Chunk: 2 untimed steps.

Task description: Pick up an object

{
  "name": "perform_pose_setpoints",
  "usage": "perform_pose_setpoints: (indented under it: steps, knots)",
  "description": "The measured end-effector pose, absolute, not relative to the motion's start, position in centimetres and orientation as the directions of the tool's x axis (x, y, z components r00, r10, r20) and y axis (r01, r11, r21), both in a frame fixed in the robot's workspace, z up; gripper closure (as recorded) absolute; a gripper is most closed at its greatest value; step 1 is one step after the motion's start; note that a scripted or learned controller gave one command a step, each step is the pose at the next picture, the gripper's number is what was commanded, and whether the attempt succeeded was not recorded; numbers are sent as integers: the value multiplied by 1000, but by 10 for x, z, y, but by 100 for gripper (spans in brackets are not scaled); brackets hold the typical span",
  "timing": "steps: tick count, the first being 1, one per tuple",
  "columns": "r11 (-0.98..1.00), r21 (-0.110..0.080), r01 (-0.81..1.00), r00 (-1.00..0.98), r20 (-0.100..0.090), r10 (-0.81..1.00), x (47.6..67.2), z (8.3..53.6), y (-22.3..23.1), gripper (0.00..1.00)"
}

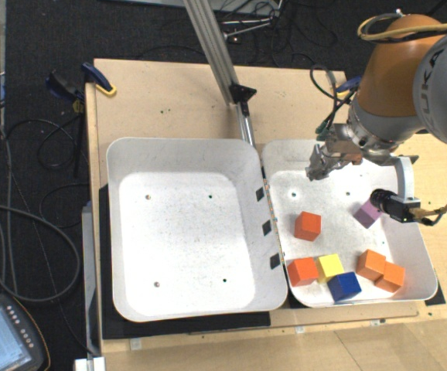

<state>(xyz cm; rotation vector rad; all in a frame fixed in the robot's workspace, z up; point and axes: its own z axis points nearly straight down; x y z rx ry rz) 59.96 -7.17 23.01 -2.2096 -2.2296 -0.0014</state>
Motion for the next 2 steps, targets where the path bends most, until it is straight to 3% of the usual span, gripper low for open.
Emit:
perform_pose_setpoints:
  steps: [2]
  knots:
    - [9,2,1000,-9,2,1000,589,244,45,100]
